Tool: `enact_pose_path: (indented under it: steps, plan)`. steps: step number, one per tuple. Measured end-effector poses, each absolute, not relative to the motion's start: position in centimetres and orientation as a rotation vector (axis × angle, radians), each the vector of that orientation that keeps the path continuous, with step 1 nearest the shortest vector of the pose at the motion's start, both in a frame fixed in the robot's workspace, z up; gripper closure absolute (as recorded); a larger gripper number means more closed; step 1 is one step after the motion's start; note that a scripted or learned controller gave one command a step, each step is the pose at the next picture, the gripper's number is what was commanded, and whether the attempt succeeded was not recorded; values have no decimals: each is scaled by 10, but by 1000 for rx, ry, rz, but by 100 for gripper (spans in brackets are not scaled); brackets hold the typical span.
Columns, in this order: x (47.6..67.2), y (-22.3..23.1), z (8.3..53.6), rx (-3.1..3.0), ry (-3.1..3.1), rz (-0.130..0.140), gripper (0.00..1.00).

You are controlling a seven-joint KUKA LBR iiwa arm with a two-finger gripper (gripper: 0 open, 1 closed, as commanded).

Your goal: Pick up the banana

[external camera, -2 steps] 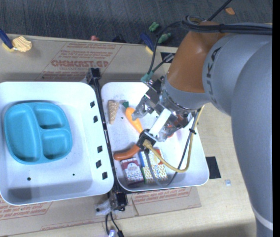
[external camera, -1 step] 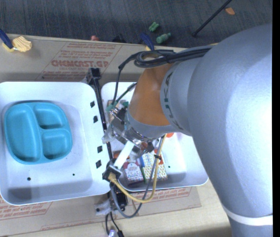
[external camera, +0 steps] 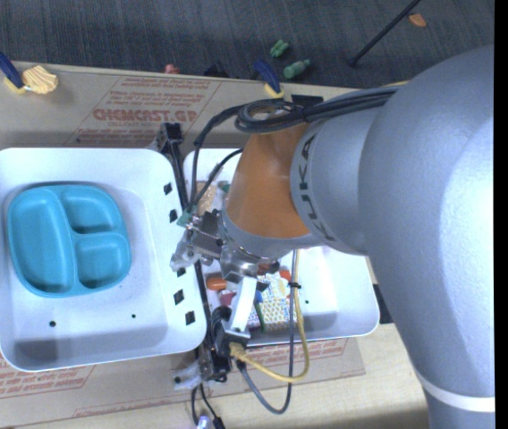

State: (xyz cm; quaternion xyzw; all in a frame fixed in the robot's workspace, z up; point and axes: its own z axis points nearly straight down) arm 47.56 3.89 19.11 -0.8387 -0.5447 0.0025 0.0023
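My gripper (external camera: 221, 273) reaches down into the left part of the right bin (external camera: 348, 322), close to the wall between the two bins. The grey arm with its orange band (external camera: 267, 190) covers most of that bin. A pale yellowish piece (external camera: 207, 195) peeks out at the arm's left edge; I cannot tell whether it is the banana. Beside the gripper lie a small orange thing (external camera: 215, 284), a red thing (external camera: 225, 298) and a speckled pale packet (external camera: 274, 309).
The left bin (external camera: 21, 338) holds a blue compartment tray (external camera: 66, 237). Cardboard (external camera: 138, 105) lies under both bins. A yellow cable loops past the right bin's front rim. Small green items (external camera: 290, 61) lie on the floor beyond the bench.
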Motion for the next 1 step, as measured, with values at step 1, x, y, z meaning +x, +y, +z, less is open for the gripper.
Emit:
enact_pose_path:
  steps: [1]
  plan:
    - [484,152,155,-2936,-1110,9,0]
